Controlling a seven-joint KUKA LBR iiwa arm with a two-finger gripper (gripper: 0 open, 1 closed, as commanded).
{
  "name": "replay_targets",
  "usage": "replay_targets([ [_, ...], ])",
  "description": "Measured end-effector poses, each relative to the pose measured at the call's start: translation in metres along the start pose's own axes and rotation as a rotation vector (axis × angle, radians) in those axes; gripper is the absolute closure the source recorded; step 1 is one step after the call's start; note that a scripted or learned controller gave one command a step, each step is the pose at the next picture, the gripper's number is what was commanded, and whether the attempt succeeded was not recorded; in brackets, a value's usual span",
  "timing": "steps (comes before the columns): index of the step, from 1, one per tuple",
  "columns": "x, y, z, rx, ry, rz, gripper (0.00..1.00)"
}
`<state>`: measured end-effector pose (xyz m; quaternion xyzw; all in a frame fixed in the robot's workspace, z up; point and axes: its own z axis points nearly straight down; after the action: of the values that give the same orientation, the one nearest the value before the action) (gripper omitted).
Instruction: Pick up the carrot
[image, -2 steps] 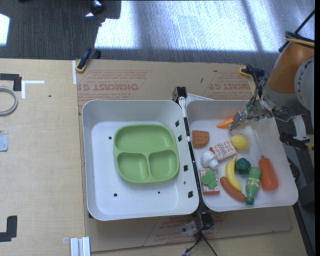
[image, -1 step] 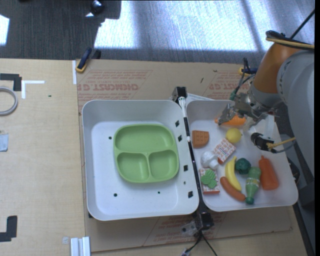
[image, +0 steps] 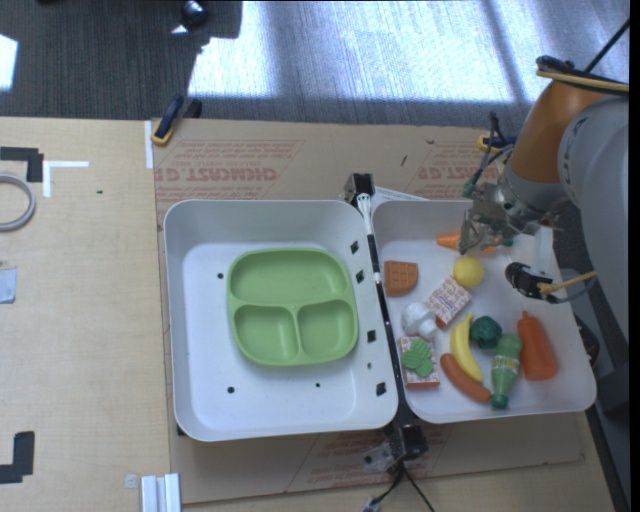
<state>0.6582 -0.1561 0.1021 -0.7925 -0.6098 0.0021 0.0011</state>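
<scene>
Carrot-wise, we hover our grey two-finger gripper (image: 482, 232) beside the small orange carrot (image: 448, 241); grip unclear, so we cannot tell.

orange carrot (image: 537, 347) with green top, lying lengthwise near right bin's right wall.

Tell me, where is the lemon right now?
The lemon lies in the right bin, near its upper end, just below the gripper and above the small box.
</scene>
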Motion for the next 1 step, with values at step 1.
replay_targets([
  [1, -0.0001, 0.0001, -0.0095, 0.000, -0.001, -0.002, 1.00],
])
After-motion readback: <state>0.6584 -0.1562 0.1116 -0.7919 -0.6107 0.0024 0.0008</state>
